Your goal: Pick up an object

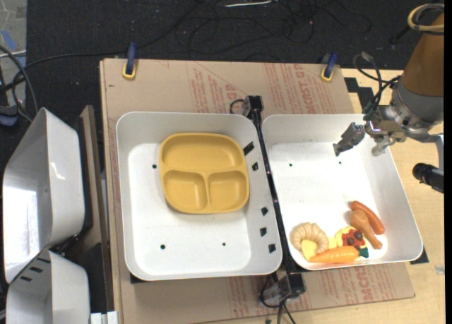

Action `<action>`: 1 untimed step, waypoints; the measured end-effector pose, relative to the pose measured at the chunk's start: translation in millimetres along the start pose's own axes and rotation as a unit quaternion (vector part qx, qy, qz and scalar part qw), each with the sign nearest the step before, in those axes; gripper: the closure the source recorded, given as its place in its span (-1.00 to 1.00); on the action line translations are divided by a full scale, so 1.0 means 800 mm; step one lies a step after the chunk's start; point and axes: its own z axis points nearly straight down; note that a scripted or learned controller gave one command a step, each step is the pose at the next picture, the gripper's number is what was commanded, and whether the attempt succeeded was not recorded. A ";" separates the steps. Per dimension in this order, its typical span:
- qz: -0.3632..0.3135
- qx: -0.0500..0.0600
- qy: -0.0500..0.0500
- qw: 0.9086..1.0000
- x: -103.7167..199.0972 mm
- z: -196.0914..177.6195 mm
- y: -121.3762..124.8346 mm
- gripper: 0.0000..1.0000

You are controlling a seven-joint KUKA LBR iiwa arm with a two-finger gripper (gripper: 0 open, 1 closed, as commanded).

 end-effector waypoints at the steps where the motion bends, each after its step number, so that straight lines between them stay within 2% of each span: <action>1: -0.001 -0.006 -0.001 1.000 0.001 -0.010 0.003 -1.00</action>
